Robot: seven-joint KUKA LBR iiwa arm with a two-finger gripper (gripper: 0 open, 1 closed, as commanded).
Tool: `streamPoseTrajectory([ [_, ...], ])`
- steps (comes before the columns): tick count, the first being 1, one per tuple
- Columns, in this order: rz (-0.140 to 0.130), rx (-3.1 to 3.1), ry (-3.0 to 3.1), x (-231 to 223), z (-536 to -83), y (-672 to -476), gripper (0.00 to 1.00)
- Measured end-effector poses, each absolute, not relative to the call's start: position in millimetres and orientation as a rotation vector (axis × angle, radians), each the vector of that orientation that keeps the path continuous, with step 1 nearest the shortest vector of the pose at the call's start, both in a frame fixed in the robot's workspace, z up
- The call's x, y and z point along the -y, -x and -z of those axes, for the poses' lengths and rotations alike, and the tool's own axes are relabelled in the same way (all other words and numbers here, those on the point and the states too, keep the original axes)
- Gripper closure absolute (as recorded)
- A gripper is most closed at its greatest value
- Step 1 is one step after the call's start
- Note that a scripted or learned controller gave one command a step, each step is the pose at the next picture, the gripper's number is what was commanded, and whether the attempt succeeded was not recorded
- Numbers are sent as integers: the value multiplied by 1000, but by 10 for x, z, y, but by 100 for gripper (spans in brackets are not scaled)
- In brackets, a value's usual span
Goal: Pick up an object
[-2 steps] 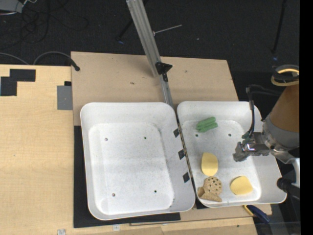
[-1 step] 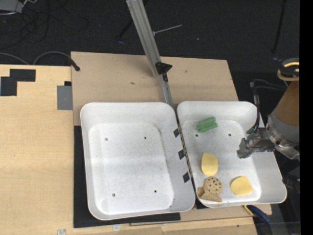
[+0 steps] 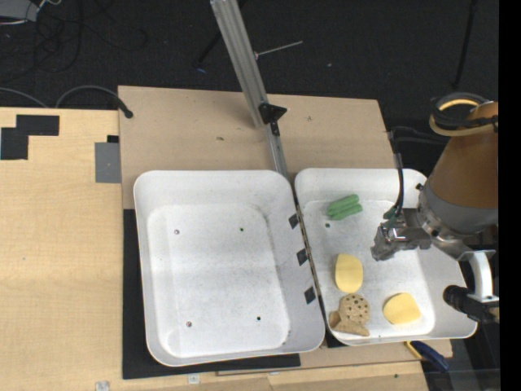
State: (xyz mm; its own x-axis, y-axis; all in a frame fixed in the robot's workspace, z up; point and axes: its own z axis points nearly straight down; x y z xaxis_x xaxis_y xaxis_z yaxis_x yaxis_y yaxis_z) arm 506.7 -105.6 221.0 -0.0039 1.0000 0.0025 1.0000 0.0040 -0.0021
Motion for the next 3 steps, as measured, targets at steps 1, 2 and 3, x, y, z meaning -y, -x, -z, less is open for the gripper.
streamPoseTrajectory([
  [1, 0, 2224, 2214, 549, -2252, -5167, 100],
  [2, 1, 2225, 2214, 50, -2364, -5127, 100],
  [3, -4, 2223, 2213, -523, -2270, -5028, 100],
])
